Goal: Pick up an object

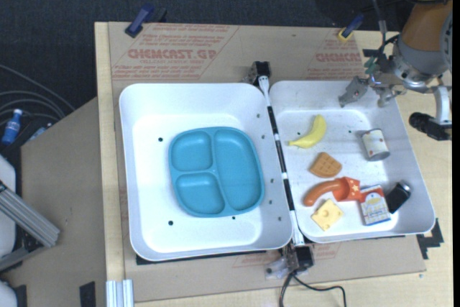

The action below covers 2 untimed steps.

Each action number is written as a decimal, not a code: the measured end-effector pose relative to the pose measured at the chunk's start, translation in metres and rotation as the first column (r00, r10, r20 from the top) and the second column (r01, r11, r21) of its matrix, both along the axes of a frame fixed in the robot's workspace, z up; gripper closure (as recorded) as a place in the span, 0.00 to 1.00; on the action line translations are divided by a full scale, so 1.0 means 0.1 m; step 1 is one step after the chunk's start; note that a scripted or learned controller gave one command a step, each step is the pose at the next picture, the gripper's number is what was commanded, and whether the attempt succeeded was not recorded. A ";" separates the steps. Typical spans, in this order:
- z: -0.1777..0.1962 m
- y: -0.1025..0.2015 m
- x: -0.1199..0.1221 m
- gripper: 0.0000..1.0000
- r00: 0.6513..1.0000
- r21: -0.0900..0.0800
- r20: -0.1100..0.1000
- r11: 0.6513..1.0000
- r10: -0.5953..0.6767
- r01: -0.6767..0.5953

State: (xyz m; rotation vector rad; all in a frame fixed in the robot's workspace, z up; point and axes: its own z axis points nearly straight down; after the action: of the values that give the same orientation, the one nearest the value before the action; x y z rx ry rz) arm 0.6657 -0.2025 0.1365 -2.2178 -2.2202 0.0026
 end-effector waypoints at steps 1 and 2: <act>-0.52 0.36 0.01 0.00 1.000 0.000 0.001 1.000 0.001 -0.001; -0.52 0.95 0.01 0.00 1.000 0.001 0.001 1.000 0.000 0.000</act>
State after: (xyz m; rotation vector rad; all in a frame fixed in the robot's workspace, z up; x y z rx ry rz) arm 0.6666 -0.1073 0.0849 -2.2179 -2.2208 0.0003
